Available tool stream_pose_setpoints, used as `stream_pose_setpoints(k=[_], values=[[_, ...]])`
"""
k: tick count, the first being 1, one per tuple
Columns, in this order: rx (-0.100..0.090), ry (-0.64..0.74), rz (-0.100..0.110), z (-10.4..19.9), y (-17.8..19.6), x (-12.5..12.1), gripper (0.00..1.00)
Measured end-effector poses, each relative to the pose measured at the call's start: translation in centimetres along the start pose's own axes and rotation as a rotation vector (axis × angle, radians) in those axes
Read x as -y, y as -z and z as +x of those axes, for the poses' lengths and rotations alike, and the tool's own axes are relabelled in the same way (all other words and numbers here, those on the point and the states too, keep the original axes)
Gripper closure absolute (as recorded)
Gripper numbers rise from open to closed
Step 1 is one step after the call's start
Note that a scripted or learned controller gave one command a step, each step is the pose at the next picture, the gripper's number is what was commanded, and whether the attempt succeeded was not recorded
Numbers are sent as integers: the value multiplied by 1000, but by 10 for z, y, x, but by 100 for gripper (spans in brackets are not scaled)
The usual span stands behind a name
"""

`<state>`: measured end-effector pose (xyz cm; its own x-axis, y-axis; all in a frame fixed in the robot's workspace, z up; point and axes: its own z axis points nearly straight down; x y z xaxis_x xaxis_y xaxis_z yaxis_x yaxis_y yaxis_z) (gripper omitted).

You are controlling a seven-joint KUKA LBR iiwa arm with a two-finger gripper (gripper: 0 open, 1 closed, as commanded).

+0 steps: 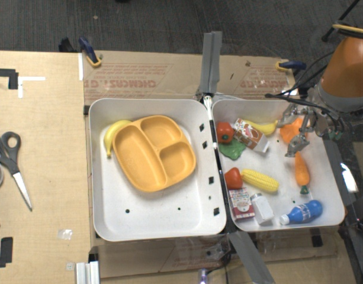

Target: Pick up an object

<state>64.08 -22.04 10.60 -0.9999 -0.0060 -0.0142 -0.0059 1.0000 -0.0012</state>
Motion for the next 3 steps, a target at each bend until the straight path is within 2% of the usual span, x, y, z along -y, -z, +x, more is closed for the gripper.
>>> stream_pose_setpoints(k=[1,2,3], values=[[-11,-153,-1,46,-13,0,0],[-5,-151,1,44,-2,0,100],[-13,-123,0,154,-12,-1,100]])
